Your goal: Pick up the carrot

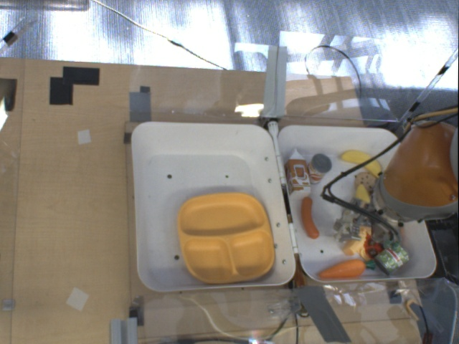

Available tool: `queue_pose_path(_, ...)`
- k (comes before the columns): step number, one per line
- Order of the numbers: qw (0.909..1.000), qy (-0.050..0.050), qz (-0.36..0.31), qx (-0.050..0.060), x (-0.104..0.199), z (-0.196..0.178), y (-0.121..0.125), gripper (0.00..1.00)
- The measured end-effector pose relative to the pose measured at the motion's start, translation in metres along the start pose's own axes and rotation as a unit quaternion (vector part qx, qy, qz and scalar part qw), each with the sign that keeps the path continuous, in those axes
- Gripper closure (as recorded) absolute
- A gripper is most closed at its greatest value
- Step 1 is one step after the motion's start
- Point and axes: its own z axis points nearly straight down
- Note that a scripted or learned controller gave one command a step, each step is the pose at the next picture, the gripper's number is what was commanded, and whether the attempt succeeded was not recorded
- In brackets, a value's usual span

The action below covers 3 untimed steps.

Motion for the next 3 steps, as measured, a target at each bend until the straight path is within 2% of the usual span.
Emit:
queue_pose_path(1, 0.9916, 0.005, -0.129, 0.0, 0.002, -0.138, -0.003, 1.0)
queue_pose_path(2, 0.997, 0.007, -0.077, -0.002, -0.019, -0.192, 0.078, 1.0)
queue_pose_path(3, 0.9202, 0.007, -0.391, -0.005, 0.002, -0.177, 0.151, 1.0)
